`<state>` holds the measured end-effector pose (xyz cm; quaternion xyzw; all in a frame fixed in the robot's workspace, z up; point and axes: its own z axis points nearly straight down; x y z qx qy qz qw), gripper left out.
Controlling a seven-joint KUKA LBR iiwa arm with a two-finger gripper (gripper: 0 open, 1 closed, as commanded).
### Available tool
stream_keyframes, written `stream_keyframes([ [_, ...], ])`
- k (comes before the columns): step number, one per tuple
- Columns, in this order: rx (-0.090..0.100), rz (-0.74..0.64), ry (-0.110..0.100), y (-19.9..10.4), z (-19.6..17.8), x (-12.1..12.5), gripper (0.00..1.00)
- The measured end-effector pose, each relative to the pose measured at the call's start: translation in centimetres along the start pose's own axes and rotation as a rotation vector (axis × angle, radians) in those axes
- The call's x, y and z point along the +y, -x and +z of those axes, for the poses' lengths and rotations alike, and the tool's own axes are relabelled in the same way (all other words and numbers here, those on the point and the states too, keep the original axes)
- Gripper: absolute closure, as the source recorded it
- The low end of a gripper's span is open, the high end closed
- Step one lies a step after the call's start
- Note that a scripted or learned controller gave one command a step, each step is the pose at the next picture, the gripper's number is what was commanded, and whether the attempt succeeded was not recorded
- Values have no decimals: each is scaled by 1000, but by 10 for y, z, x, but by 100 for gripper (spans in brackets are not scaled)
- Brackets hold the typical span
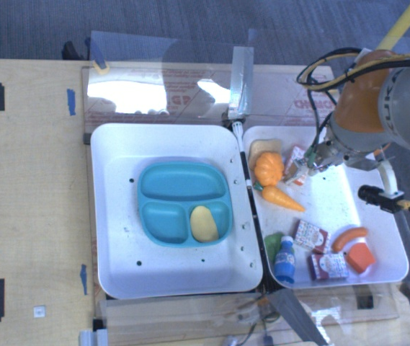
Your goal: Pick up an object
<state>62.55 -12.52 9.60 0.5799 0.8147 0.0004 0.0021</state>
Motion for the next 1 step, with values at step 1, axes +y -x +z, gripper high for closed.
stream_keyframes([
  [1, 2, 153, 3, -60, -91, 67, 100],
])
